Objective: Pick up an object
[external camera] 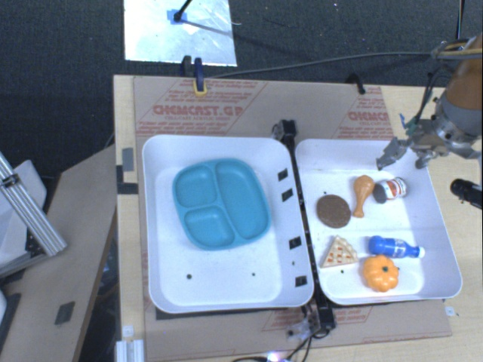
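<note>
Camera view: drumstick (363,194) lies lengthwise (knob up) below gripper (404,155).

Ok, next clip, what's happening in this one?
A robot arm reaches in over the right bin, its gripper hovering above the bin's back edge with nothing between its fingers. Below it lie a drumstick, a small can, a brown patty, a pizza slice, a blue bottle and an orange pumpkin. The left bin holds a blue divided plate. Nothing is picked up yet.
</note>
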### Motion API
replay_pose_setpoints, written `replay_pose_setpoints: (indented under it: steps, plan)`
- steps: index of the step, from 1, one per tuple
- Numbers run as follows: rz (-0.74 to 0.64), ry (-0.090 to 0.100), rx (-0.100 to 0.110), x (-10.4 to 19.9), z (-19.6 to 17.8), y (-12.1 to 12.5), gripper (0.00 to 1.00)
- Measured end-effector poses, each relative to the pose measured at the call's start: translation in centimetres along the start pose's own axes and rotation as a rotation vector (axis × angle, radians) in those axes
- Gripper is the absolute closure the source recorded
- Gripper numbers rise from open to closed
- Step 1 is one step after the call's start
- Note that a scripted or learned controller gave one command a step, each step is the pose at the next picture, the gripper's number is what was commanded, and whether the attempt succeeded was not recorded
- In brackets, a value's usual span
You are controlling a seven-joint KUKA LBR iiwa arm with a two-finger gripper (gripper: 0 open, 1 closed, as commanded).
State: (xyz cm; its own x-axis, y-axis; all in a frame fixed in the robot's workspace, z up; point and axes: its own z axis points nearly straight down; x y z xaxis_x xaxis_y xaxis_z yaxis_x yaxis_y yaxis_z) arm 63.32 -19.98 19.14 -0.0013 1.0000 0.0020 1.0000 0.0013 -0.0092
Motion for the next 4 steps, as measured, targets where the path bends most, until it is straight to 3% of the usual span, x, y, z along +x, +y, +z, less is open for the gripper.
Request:
replay_pose_setpoints:
  steps: [1,3,4]
  plan:
    - [-0.002,-0.003,-0.011,0.0,-0.7,0.3,0.00]
    - [-0.006,-0.004,-0.017,1.7,8.6,-0.2,0.00]
    - [-0.006,-0.003,-0.010,1.7,10.7,-0.1,0.00]
